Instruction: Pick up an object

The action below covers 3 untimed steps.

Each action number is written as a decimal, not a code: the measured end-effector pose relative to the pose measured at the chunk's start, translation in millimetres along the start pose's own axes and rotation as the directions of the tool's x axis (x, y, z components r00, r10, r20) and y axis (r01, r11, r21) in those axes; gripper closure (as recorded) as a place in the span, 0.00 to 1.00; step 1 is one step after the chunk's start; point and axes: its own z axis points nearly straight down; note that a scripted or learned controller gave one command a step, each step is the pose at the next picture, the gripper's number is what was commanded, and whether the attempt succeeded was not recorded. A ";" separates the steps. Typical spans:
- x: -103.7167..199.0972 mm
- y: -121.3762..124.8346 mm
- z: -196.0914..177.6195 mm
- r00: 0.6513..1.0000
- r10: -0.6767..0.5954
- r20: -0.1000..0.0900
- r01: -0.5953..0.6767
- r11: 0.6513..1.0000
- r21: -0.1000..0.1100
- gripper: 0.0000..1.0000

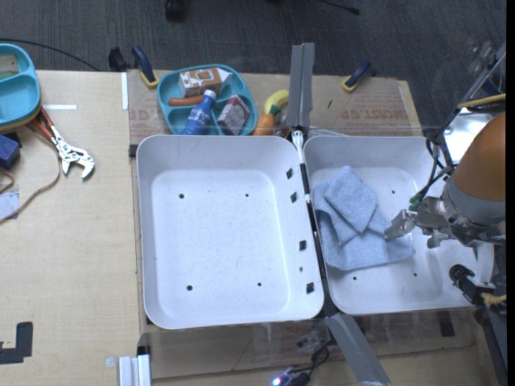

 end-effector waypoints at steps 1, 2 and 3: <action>55.4 35.2 17.1 1.000 -0.013 -0.001 0.013 1.000 -0.002 0.00; 19.5 34.5 17.0 0.984 -0.176 0.000 0.176 0.984 -0.001 0.00; -25.4 45.0 3.7 0.980 -0.201 0.000 0.201 0.980 -0.001 0.00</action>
